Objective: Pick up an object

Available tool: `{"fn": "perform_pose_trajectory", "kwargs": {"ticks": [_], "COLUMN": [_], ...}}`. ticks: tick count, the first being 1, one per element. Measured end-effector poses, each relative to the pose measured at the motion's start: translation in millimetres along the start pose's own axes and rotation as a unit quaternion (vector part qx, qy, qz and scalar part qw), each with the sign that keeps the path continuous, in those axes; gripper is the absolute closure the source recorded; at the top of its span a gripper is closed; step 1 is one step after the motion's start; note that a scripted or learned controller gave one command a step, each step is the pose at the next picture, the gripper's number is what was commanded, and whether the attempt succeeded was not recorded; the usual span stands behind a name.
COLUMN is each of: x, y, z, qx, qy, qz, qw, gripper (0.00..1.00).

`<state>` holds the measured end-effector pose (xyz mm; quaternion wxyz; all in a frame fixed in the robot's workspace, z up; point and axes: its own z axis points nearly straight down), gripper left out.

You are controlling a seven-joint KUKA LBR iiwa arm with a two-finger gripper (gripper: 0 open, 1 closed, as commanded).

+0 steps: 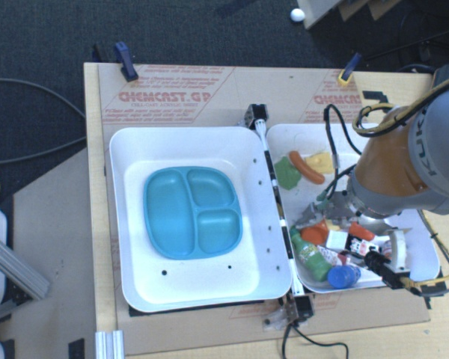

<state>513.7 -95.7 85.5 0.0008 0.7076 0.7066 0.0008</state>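
Observation:
My gripper (319,217) is low in the right bin (428,251), near its left wall, with the grey and orange arm (393,163) above it. Just below the gripper lies an orange-red object (314,235), touching or very close to it; whether it is gripped is hidden. Beside it lie a green bottle-like object (311,254), a blue round object (343,276) and a white and red item (343,240). At the far end of the bin lie a green piece (286,173), a red sausage (308,169) and a yellow piece (321,159).
The left bin (127,200) holds a blue divided plate (192,212). A rail with black clamps (273,193) separates the two bins. The bench edge runs close in front of both bins.

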Motion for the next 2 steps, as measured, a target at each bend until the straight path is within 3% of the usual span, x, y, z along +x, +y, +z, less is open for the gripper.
{"fn": "perform_pose_trajectory", "kwargs": {"ticks": [1, 2], "x": [0.2, 60.9], "y": [0.8, 45.2], "z": [-9.9, -99.3], "qx": [-0.001, 0.001], "qy": [0.000, 0.000], "qz": [0.000, -0.001], "qw": [1.0000, 1.0000], "gripper": [1.00, 1.00]}}
